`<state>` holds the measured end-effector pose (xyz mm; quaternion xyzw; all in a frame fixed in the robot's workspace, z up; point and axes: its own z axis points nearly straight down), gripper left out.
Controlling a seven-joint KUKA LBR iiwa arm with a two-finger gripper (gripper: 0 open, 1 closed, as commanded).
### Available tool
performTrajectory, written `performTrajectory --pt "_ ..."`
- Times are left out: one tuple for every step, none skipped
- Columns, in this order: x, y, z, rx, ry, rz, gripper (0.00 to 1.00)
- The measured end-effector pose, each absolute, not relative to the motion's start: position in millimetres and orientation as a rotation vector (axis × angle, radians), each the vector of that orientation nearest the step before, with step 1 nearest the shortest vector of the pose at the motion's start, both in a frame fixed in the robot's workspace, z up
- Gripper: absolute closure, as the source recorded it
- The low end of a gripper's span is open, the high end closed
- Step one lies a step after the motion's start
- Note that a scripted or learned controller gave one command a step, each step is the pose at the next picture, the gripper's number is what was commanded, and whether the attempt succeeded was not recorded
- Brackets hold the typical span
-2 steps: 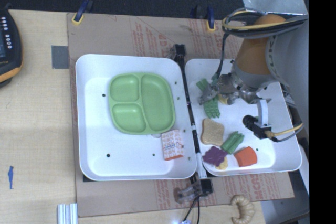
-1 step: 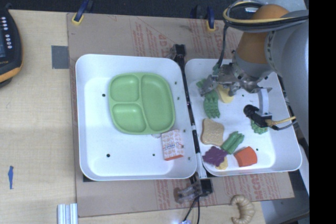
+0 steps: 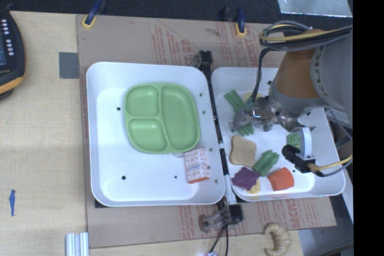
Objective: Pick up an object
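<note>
Flat tan bread slice (image 3: 243,151)

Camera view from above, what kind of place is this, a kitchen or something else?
Most likely a robot lab bench, not a kitchen: two white bins on clamped cardboard, toy food like a bread slice, and a control pendant at the bench's edge.

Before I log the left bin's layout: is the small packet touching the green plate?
Apart. The camera view shows the small packet just below the green plate, with a thin strip of white bin floor between them.
</note>
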<state>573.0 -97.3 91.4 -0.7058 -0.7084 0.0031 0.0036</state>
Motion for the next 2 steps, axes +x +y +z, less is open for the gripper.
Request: performTrajectory --pt "576.1 -98 103 -2.213 -2.225 0.006 1.00" --pt "585.7 -38 216 -2.213 -2.236 -0.012 1.00"
